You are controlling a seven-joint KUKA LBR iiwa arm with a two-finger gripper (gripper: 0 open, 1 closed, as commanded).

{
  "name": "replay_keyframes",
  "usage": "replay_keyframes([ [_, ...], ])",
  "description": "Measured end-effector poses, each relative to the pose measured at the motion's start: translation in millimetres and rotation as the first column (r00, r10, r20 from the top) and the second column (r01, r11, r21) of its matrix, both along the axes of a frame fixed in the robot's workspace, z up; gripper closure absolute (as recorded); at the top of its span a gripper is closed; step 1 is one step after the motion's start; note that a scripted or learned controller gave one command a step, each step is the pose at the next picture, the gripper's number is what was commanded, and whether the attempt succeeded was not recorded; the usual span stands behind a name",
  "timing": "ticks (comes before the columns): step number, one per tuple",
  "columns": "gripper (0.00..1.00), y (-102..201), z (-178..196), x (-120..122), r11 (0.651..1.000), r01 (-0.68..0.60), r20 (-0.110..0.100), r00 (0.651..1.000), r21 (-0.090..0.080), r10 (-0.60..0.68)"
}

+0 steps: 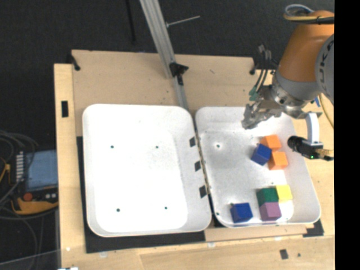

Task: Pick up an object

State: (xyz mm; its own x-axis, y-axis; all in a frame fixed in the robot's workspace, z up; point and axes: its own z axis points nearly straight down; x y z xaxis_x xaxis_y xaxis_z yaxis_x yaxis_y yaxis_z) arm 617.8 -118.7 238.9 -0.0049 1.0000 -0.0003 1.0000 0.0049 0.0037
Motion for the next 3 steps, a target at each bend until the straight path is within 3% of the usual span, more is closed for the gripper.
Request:
replay_keyframes([
  [2, 1.00, 102, -12, -38, 1.000, -0.001, -0.004, 1.000, 0.001, 0.001],
  [3, 1.00, 149, 1, -54, 1.000, -0.003, -0.004, 1.000, 0.003, 0.003],
])
